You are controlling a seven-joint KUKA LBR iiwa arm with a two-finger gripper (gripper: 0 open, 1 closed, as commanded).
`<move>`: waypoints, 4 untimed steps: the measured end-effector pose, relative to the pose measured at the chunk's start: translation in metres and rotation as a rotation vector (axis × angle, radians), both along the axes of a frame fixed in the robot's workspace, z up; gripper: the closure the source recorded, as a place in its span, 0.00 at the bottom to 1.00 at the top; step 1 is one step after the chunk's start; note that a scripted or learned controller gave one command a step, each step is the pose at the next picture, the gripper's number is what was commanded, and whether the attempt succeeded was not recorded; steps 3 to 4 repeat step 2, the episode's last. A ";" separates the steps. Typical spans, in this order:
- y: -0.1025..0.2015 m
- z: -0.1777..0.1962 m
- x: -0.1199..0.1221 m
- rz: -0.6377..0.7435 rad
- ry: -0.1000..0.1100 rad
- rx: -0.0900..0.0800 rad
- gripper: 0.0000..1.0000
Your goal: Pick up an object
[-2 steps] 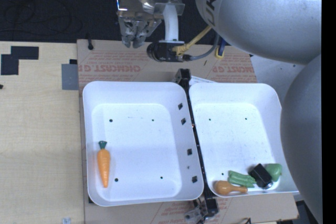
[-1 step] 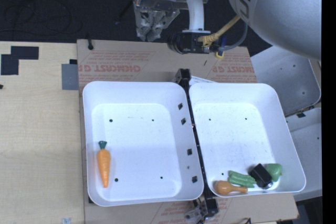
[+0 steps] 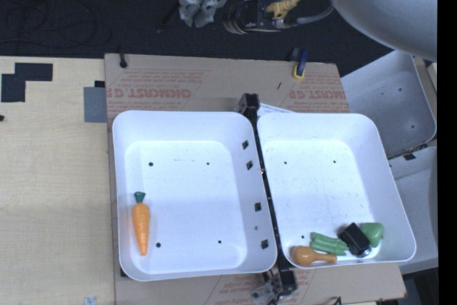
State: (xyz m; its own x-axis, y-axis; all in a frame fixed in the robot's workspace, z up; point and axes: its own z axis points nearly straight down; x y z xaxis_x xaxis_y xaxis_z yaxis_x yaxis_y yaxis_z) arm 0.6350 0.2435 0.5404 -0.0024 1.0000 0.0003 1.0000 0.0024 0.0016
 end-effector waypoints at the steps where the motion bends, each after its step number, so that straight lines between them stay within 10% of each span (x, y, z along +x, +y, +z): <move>1: -0.066 -0.051 0.009 -0.008 0.011 -0.005 1.00; 2: 0.004 -0.020 0.008 0.005 0.003 0.001 1.00; 4: 0.004 -0.020 0.008 0.005 0.003 0.001 1.00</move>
